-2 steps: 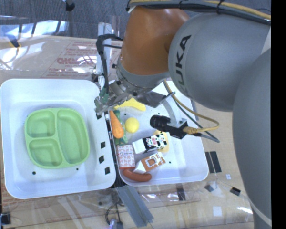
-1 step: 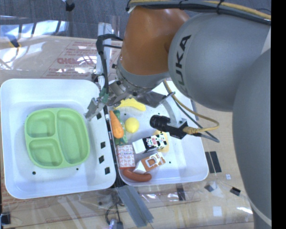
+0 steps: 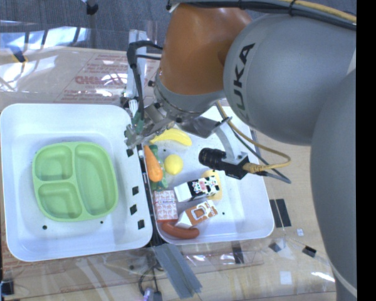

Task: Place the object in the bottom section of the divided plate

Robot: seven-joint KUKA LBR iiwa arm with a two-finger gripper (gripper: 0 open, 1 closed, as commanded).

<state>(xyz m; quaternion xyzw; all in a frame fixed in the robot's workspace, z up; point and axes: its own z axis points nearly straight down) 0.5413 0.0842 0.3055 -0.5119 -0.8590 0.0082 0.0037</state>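
Currently: hand (image 3: 138, 130) low over right white bin (image 3: 250, 221), finger state cannot be told | green divided plastic plate (image 3: 75, 180) in left white bin (image 3: 15, 168) | orange carrot (image 3: 153, 164) beside yellow banana (image 3: 174, 137)

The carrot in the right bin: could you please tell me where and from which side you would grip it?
Probably across the middle of the carrot, coming from straight above. It lies flat and long, running up and down the view, so the jaws should close across its narrow width. The bin wall crowds its left side and the lemon sits to its right.
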